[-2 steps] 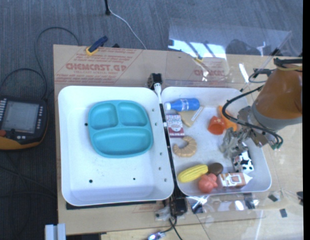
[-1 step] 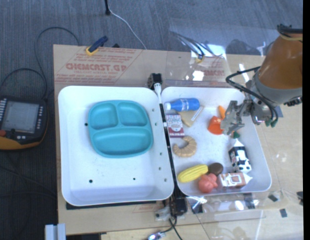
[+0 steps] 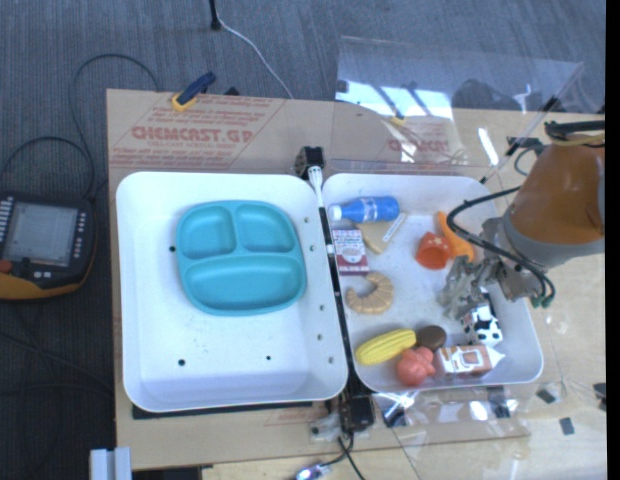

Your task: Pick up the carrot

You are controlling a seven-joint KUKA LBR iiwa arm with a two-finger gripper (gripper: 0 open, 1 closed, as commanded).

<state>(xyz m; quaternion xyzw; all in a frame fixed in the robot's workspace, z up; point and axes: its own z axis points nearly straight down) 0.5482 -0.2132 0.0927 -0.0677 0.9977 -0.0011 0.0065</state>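
Observation:
The carrot (image 3: 452, 232) is a short orange piece lying in the right bin (image 3: 518, 368), near its upper right, touching an orange-red round item (image 3: 433, 252) on its left. My gripper (image 3: 466, 293) hangs below the arm's orange band (image 3: 558, 200), low over the bin floor. It sits a little below and to the right of the carrot, apart from it. A black cable crosses just above the carrot's right end.
In the right bin lie a blue bottle (image 3: 368, 209), a red-and-white box (image 3: 349, 251), a croissant (image 3: 371, 294), a yellow corn cob (image 3: 385, 346), a red fruit (image 3: 415, 367), a small carton (image 3: 466, 360) and a black-and-white toy (image 3: 482, 326). The left bin (image 3: 150, 368) holds a blue divided plate (image 3: 240, 256).

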